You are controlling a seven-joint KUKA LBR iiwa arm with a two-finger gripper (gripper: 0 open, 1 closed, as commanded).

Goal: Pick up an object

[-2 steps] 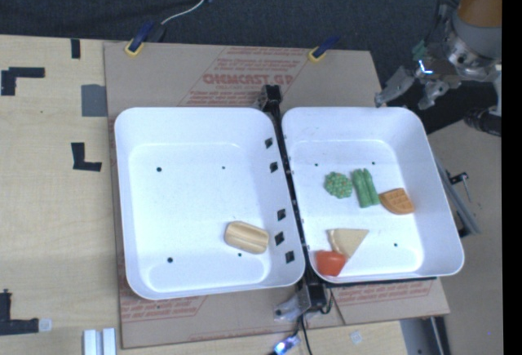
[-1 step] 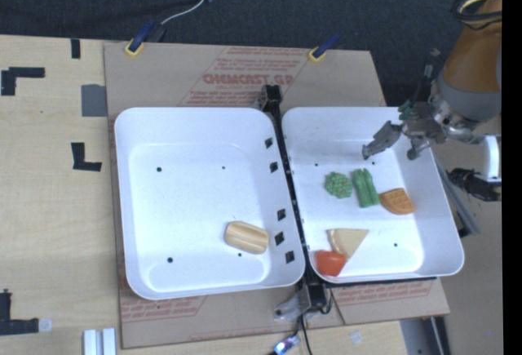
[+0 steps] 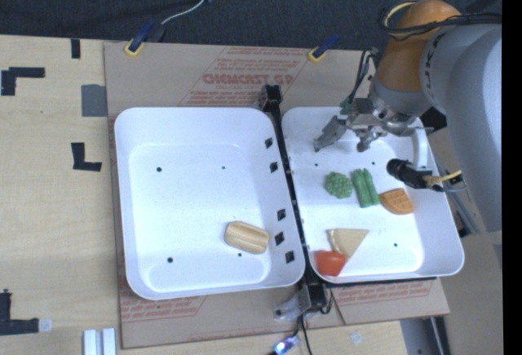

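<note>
Grey claw (image 3: 344, 135): spread wide, two fingers splayed apart, nothing between them; poised over the upper part of the right bin (image 3: 436, 251), above bare white floor.
Arm (image 3: 473, 92): grey, with orange band (image 3: 412, 47) above the wrist; reaching in from the right edge.
Nearest items: green broccoli-like piece (image 3: 338, 184) and darker green ridged piece (image 3: 364, 187), just beside each other, below the claw and apart from it.
Further right: orange slice (image 3: 396, 201), near the green pair, close to the right wall.
Lower in right bin: pale yellow wedge (image 3: 349, 241) touching a red piece (image 3: 329, 263) at the front rim.
Left bin (image 3: 130, 182): tan bread roll (image 3: 246, 237) lying toward the lower right corner, well apart from the claw.
Under both bins: brown cardboard sheet (image 3: 236, 76) on a wooden bench (image 3: 49, 206).
</note>
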